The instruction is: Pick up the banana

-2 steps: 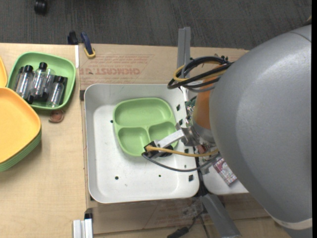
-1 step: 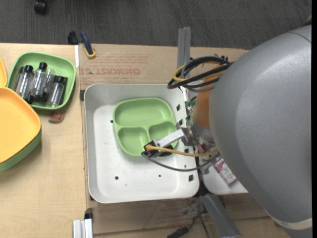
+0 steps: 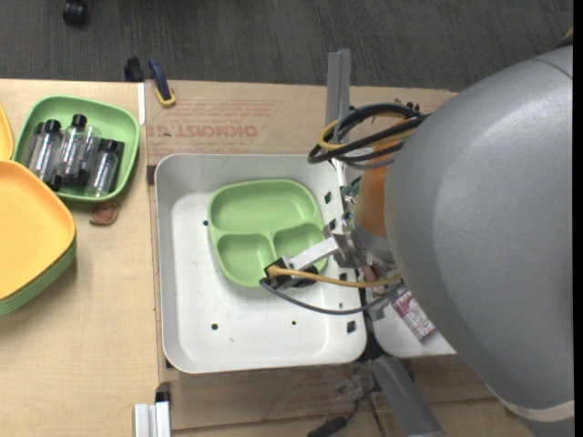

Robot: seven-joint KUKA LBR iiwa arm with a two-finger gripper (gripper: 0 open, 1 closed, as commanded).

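A light green divided plate [image 3: 260,226] lies in the left white bin [image 3: 182,271], toward its back right. My gripper [image 3: 339,244] hangs low over the plate's right edge, by the wall between the two bins. The grey arm and its orange band cover most of the right bin and whatever lies there.
A green tray [image 3: 36,116] with several small dark-capped bottles sits on the bench at the far left, beside a stack of orange plates [image 3: 27,235]. A red and white packet [image 3: 414,317] shows in the right bin under the arm. Cables loop above the wrist.
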